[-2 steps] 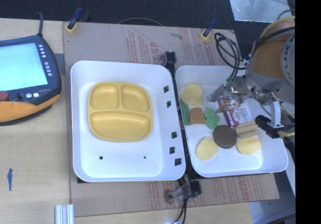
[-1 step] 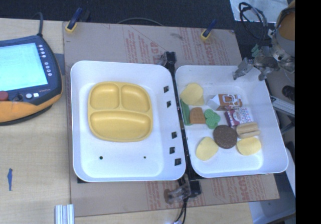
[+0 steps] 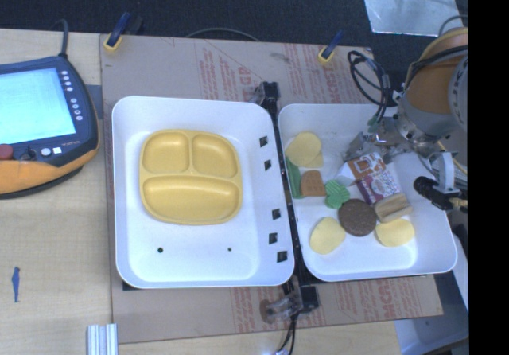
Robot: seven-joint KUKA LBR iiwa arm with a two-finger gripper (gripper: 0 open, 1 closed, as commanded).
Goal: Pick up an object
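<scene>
on the left of the table (image 3: 56, 266) sits a teach pendant (image 3: 40, 126) with a lit screen, well apart from the work. next comes the left bin (image 3: 127, 258), which holds a yellow divided plate (image 3: 191, 176) lying flat near its middle. the right bin (image 3: 433, 262) carries the pickable things, all small play-food pieces bunched near its centre: a pale yellow round piece (image 3: 304, 148) at the upper left, a green strip (image 3: 293, 178) touching a brown toast-like slice (image 3: 313, 184), a green leafy piece (image 3: 338, 193), a yellow lump (image 3: 327, 235), a dark brown disc (image 3: 357, 218) like a burger patty, a printed snack packet (image 3: 375, 176), a tan block (image 3: 393, 207) and another yellow lump (image 3: 395, 232).

these look light, stiff and smooth, probably hard plastic, so none should crush, though the rounded lumps could slip out of a pinch. the tan block seems the easiest take, across its straight long sides; the patty lies low and flat and would need its rim caught. the packet looks thin and may slide rather than lift. the pieces touch one another, so a descent may nudge neighbours.

the arm (image 3: 433, 87) leans in from the right over the bin's upper right corner, wrist low, with the gripper (image 3: 380, 141) just above the packet's top edge. whether it is spread or closed i cannot tell, and nothing is seen held in it.
</scene>
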